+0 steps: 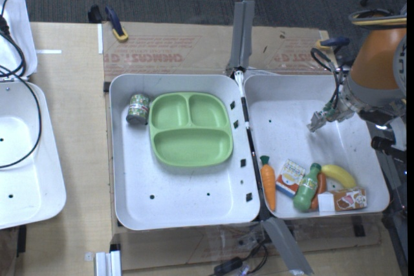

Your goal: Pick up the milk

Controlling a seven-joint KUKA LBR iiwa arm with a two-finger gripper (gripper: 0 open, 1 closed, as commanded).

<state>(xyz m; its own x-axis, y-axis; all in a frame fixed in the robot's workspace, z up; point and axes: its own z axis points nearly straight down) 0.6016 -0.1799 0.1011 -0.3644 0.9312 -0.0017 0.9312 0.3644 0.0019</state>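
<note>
Camera view: milk (290, 177) lies in the right bin (284, 113), front edge, wedged between carrot (268, 185) and green bottle (306, 188). Gripper (319, 119) hovers behind it, well apart — open or shut, cannot tell. Approach step; next move needs a descent forward onto the carton.

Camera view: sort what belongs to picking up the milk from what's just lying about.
For the job: milk carton, gripper, right bin holding it.
Lying about: carrot, green bottle, banana, brown box, green divided plate, small can.
</note>
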